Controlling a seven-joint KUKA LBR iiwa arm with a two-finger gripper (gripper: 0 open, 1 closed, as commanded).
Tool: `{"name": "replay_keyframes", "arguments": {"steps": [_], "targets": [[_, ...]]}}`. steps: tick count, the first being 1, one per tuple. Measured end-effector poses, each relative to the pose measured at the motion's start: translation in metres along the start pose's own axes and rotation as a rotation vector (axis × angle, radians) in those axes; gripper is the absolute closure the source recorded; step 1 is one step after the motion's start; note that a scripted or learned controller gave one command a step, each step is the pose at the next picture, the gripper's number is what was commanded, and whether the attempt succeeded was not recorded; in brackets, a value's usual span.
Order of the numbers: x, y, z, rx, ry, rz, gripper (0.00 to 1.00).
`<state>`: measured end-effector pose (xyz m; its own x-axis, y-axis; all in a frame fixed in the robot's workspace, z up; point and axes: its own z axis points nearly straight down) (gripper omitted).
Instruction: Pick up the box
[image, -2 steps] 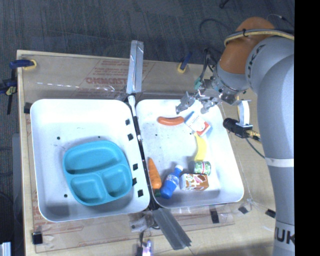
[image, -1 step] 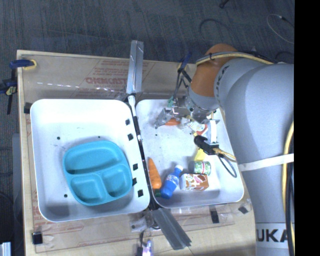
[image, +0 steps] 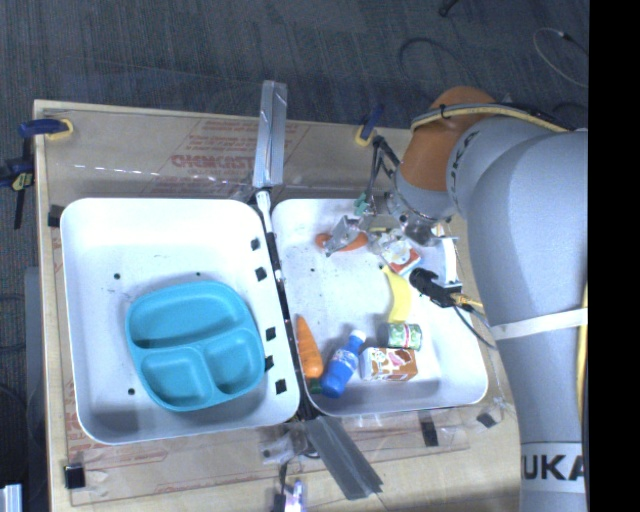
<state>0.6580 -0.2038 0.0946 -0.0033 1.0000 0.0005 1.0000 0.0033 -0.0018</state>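
Two shallow white bins sit side by side on the tabletop (image: 150, 130). The left bin (image: 90, 300) holds a blue divided tray (image: 195, 345), lying in its lower middle. The right bin (image: 300, 240) fills the centre-right of the frame and holds the loose things.

The box (image: 388, 364), a small carton with red and brown print, lies on its side near the right bin's lower edge, right of centre. Just to its left lies a blue bottle (image: 340, 366) with a white cap, and left of that an orange carrot (image: 308, 346) rests along the bin's left wall. A small green can (image: 404, 336) sits just above the box, and a yellow banana (image: 399, 296) stands above the can.

The grey arm (image: 520, 260) reaches in from the right of the frame, its orange band near the top. The hand (image: 372, 232) hangs over the upper part of the right bin, well apart from the box, beside an orange-red item (image: 330, 241) I cannot identify. Whether the hand is released or clenched cannot be told from here.
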Motion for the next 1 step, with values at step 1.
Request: {"name": "replay_keyframes", "arguments": {"steps": [1], "targets": [[-0.0059, -0.0005, -0.0777, 0.002, 0.001, -0.022, 0.0]]}}
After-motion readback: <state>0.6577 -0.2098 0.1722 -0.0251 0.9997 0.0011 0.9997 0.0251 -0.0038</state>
